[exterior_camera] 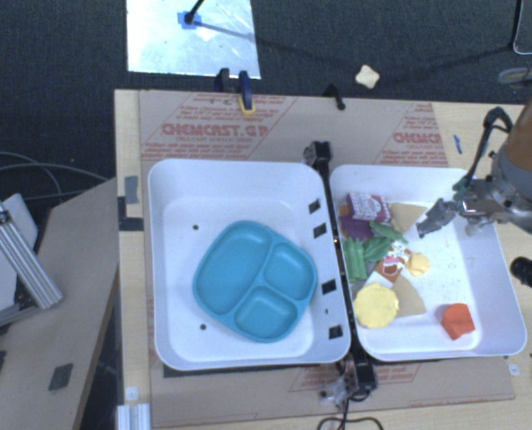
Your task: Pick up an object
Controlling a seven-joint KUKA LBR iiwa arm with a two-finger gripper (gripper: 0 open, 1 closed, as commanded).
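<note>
I reach in from three o'clock, wrist tilted low over the right bin [499,267]. My jaws [441,218] hang open, holding nothing, above bare floor. The toys [378,253] lie piled at their nine o'clock.

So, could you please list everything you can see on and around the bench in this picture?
bins: 2, white, side by side on the bench
tray: 1, blue, three compartments, in the left bin
disc: 1, yellow, right bin, near its front
block: 1, orange, right bin, front right corner
toy pile: several pieces, purple, green, red, tan, along the right bin's left side
lump: 1, pale yellow, on the floor behind the bench
sheet: 1, silvery, on the floor at the top left
clamp: 1, blue and yellow, at the bench's back edge
gripper: 1, grey, over the right bin, fingers hard to read
</note>
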